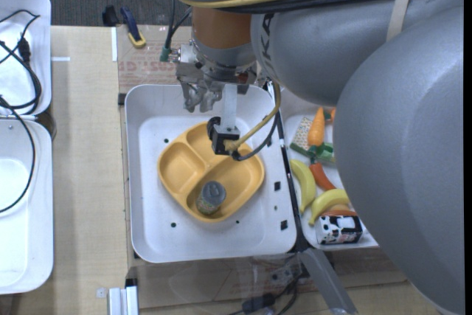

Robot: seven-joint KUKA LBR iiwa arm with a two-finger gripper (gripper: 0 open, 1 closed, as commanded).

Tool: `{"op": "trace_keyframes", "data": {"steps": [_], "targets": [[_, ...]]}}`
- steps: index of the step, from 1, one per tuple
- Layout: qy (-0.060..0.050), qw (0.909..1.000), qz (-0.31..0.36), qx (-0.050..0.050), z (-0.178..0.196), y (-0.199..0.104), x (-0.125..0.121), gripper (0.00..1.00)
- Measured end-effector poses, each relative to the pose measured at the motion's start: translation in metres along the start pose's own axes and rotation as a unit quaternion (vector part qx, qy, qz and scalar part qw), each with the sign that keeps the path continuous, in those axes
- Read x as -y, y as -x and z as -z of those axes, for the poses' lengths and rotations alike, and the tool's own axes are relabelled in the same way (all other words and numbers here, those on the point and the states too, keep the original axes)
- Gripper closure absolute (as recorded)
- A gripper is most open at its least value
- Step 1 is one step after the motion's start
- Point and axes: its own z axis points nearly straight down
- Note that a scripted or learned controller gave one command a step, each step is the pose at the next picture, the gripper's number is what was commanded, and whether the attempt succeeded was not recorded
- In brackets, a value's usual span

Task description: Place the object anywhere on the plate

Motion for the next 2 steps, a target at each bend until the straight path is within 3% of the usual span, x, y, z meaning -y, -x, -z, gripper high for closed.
{"op": "trace_keyframes", "data": {"steps": [1,2], "targets": [[0.000,0.9995,0.030,0.000,-0.013,0.015,0.069,1.00],[0.002,0.9715,0.237,0.000,0.181,0.001,0.005,1.00]]}}
